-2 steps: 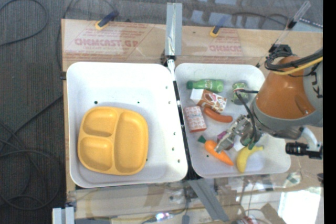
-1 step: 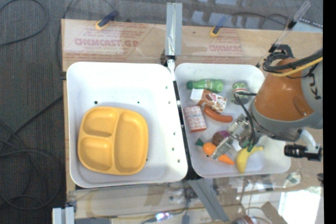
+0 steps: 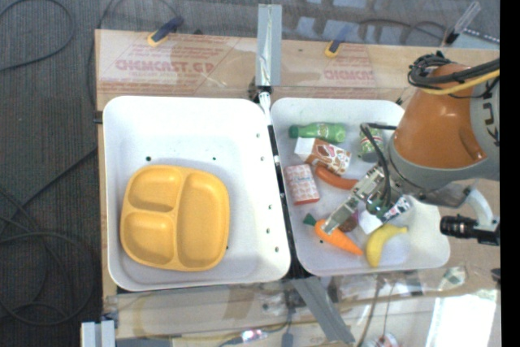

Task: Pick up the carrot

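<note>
My jaws, state untellable, are hovering over the carrot at the right bin's six o'clock; it's looking light, stiff, slippery, so I'm favouring its thick middle.

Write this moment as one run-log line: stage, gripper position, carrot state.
stage: approach | gripper: low over right bin, tips at carrot's green end | carrot: lying on bin floor beside banana, not lifted

Two white bins, one yellow tray, one carrot, one banana.
</note>
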You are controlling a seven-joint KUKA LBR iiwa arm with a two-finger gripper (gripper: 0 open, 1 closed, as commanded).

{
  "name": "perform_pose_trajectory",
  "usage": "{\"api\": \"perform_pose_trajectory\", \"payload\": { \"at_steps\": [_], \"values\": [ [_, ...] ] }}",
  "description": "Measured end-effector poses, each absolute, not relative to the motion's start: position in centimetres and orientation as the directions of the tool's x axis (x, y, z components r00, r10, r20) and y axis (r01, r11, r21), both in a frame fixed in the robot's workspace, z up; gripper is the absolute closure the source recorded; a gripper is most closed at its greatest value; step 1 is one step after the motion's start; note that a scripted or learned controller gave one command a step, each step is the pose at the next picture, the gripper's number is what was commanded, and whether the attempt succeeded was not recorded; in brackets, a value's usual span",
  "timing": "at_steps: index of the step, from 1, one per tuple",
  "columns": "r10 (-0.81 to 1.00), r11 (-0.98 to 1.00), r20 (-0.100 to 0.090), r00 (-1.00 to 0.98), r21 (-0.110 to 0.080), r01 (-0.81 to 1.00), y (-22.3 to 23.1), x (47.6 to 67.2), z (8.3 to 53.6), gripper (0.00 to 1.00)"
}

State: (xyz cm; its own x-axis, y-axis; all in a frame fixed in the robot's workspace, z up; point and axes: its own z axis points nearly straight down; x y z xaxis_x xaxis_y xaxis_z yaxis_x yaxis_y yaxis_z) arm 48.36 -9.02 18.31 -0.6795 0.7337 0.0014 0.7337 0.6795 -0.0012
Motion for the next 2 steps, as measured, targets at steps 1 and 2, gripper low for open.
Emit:
{"api": "perform_pose_trajectory", "payload": {
  "at_steps": [1, 2],
  "values": [
    [0.361, 0.933, 0.002, -0.933, -0.001, 0.361, -15.15, 48.33, 9.91, 0.00],
    [0.361, 0.933, 0.002, -0.933, 0.003, 0.361, -14.98, 48.39, 10.80, 1.00]
  ]
}}
